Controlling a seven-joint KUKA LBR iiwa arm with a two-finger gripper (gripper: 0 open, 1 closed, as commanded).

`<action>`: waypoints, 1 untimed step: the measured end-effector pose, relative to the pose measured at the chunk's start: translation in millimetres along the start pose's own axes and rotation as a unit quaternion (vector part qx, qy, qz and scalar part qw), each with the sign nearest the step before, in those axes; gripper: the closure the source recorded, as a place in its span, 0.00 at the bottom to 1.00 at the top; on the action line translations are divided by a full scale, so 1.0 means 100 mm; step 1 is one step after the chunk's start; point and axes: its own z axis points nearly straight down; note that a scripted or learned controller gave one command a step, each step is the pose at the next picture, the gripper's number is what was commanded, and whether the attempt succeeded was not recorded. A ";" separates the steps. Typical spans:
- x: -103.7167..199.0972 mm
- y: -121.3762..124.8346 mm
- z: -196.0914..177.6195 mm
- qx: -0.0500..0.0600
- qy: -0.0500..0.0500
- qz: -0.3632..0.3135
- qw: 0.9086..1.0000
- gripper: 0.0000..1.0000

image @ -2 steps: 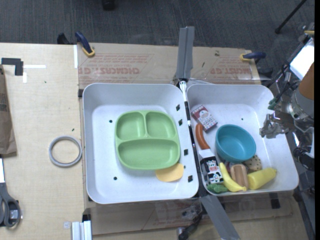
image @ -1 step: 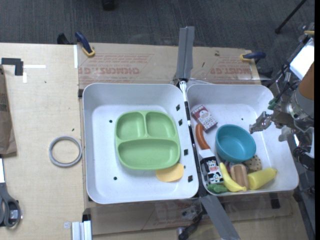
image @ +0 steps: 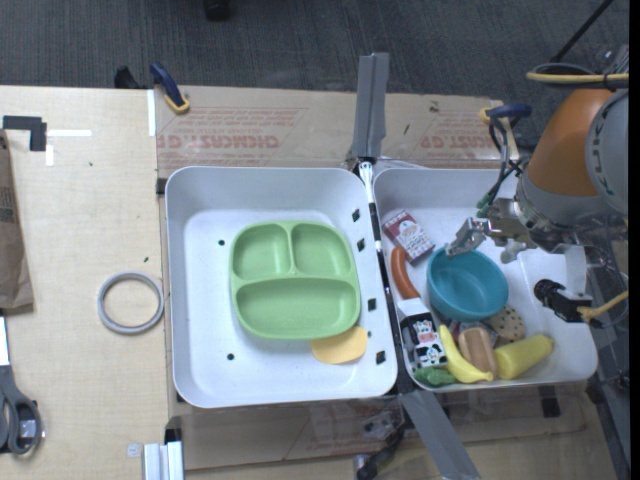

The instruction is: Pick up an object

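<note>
Wooden bench (image: 80, 268): left bin (image: 190, 298) holds a green divided plate (image: 295, 280); right bin (image: 570, 363) holds a blue bowl (image: 467, 286), a banana (image: 460, 360) lying lengthwise front-to-back; gripper (image: 468, 236) fingers apart.

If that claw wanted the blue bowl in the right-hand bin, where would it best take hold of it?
Probably by the rim. The blue bowl sits upright and open, too wide to span, so one finger could go inside and one outside the wall. Its upper rim, nearest the gripper, looks freest; toys crowd the lower edge. Coming from above suits it.
</note>
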 end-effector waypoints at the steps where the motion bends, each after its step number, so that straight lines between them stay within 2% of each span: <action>1: 0.05 0.25 -0.08 -0.001 0.000 -0.006 1.000 0.00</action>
